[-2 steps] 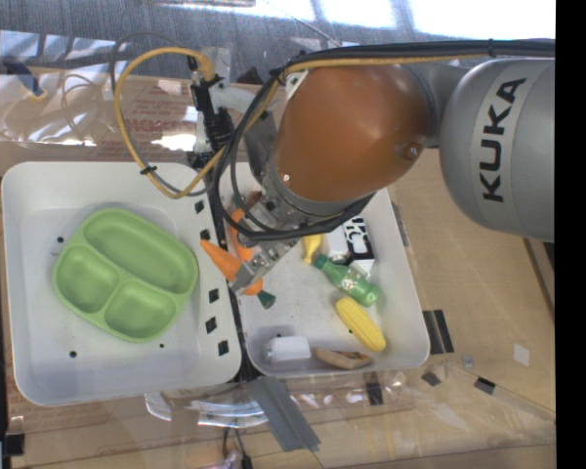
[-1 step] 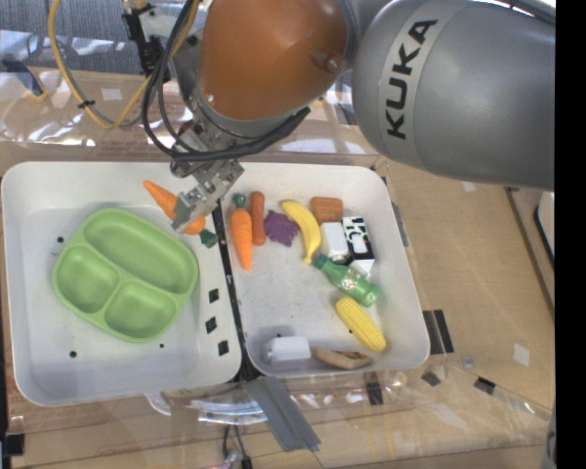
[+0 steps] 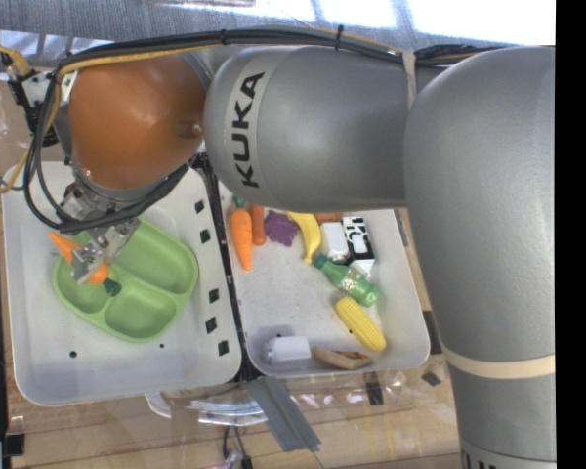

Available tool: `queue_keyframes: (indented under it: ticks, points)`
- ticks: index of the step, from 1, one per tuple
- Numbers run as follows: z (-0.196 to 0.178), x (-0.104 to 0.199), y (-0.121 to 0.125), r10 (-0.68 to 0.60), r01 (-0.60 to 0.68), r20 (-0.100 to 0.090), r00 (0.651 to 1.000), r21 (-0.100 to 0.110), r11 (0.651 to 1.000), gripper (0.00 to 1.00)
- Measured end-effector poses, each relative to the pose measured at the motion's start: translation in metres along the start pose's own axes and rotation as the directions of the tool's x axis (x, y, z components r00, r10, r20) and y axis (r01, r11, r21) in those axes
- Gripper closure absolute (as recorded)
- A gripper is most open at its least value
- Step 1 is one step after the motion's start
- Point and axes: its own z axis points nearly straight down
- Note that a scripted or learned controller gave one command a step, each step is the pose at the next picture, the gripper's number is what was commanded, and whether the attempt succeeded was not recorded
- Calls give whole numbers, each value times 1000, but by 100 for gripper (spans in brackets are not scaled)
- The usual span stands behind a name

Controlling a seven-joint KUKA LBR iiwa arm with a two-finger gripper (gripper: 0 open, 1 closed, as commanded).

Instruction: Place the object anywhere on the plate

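Note:
A green divided plate (image 3: 146, 281) lies in the left bin (image 3: 39, 360). My gripper (image 3: 91, 255) hangs over the plate's left rim, below the orange wrist band. A small orange toy carrot (image 3: 64, 244) runs slantwise between the fingers. Its tip sticks out to the upper left, and its orange end and green leaf (image 3: 110, 285) come out at the lower right, over the plate's left compartment. The gripper is shut on this carrot. The fingers cover the carrot's middle.
The right bin (image 3: 410, 345) holds another carrot (image 3: 241, 238), purple grapes (image 3: 280, 228), a banana (image 3: 309, 233), a black-and-white carton (image 3: 356, 238), a green bottle (image 3: 351, 281), a corn cob (image 3: 360, 323), a white block (image 3: 288, 348) and a brown piece (image 3: 340, 359). The arm's bulk hangs over the bins' far side.

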Motion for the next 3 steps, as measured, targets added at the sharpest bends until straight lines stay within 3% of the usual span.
queue_keyframes:
  ticks: [1, 2, 3]
  points:
    - [43, 35, -45, -124, 124, -7, 992, 10, 992, 100]
    - [46, 26, -27, 138, -138, -5, 990, 6, 990, 100]
    - [-49, 4, 22, 12, -12, -8, 1000, 17, 1000, 100]
